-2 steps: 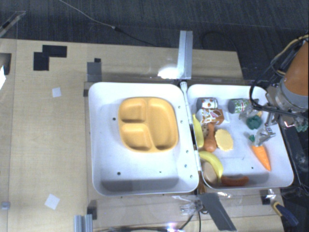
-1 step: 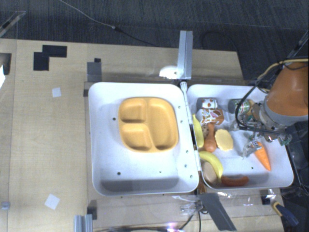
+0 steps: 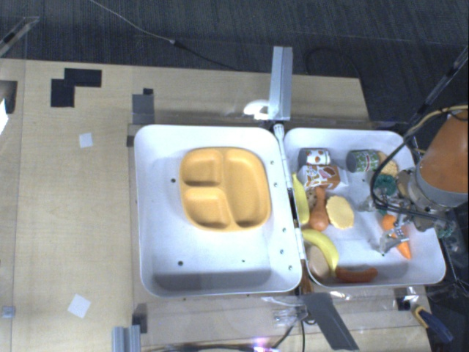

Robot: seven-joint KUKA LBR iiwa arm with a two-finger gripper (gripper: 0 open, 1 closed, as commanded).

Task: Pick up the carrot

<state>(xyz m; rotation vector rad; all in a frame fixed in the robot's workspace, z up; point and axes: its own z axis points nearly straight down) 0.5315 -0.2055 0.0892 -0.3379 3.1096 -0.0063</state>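
The carrot (image 3: 403, 249) is a small orange piece lying near the right wall of the right bin (image 3: 425, 273). Its upper end runs under the gripper, and a second orange patch shows just above and to the left. My gripper (image 3: 396, 231) hangs straight over the carrot, at or just above it, below the grey wrist and the orange band (image 3: 448, 160). The wrist and cables hide how the gripper meets the carrot.
The right bin also holds two red-and-white cans (image 3: 320, 169), a dark can (image 3: 363, 160), a brown drumstick (image 3: 319, 208), a yellow disc (image 3: 339, 213), a banana (image 3: 323, 245) and a sausage (image 3: 356, 273). A yellow divided plate (image 3: 223, 187) lies in the left bin (image 3: 157, 270).
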